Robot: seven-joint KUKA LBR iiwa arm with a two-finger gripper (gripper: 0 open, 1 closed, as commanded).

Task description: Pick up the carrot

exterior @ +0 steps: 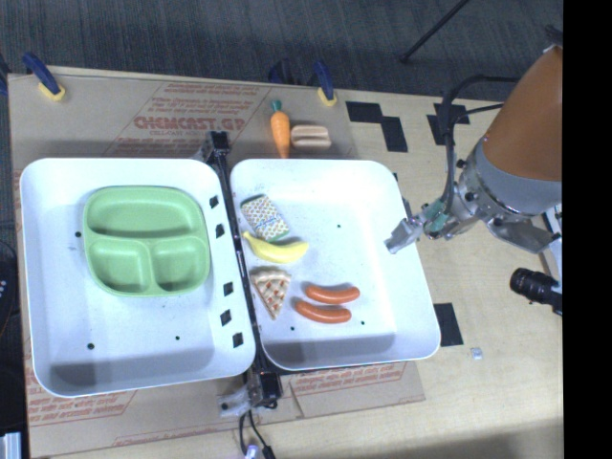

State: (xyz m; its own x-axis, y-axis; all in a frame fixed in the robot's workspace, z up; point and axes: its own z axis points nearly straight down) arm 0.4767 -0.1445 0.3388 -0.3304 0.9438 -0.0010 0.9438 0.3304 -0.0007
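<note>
While the carrot (pixel 279 131) lies on the desk (pixel 488 371) at upper centre, just above the right bin (pixel 382 185), the gripper (pixel 402 236) hovers at that bin's right rim. Whether its jaws are apart, I cannot tell.

Carrot (pixel 279 132) lies behind right bin (pixel 382 185), outside.

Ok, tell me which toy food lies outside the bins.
The carrot and the hot dog bun, side by side on the cardboard behind the right bin.
</note>
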